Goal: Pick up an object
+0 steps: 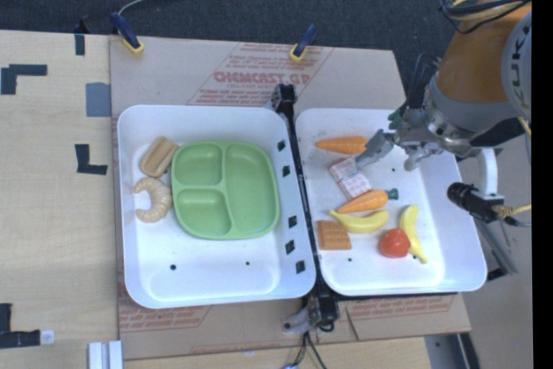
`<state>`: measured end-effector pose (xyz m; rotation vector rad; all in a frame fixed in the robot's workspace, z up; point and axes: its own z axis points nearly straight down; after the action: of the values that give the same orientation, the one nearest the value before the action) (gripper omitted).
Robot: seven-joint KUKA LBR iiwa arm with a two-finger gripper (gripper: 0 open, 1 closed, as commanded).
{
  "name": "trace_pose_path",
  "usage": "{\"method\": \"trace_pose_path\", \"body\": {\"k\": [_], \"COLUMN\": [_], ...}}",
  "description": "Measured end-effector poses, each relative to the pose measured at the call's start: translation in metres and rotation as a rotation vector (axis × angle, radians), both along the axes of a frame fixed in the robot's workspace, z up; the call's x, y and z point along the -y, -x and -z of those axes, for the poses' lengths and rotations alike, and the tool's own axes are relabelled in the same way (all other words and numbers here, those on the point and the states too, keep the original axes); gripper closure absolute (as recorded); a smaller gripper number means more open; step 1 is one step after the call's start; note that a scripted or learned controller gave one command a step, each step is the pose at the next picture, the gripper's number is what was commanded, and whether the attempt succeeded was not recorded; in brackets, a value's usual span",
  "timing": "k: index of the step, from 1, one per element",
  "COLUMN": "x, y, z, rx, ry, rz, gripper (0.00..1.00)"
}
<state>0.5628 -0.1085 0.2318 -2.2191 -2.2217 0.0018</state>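
Beside the green divided plate point(225, 190), which shares the left bin point(138, 272) with two pastries point(155, 181), we see the right bin point(458, 268) holding carrots point(343, 145), bananas point(363, 222) and a tomato point(394, 244); our claw point(393, 147) hovers open, gripping nothing.

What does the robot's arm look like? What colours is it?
The arm is big and rounded, with a wide orange band and grey metal below it. Thin black cables loop over its top. At its end sits a small grey metal gripper, and a black knob pokes out lower down.
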Motion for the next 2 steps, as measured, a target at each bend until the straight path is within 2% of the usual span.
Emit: {"method": "trace_pose_path", "body": {"k": [1,2], "x": [0.019,0.002], "y": [0.074,0.030], "z": [0.062,0.145], "rx": [-0.001,0.007], "ry": [-0.001,0.002], "rz": [0.001,0.001], "gripper": [0.00,0.00]}}
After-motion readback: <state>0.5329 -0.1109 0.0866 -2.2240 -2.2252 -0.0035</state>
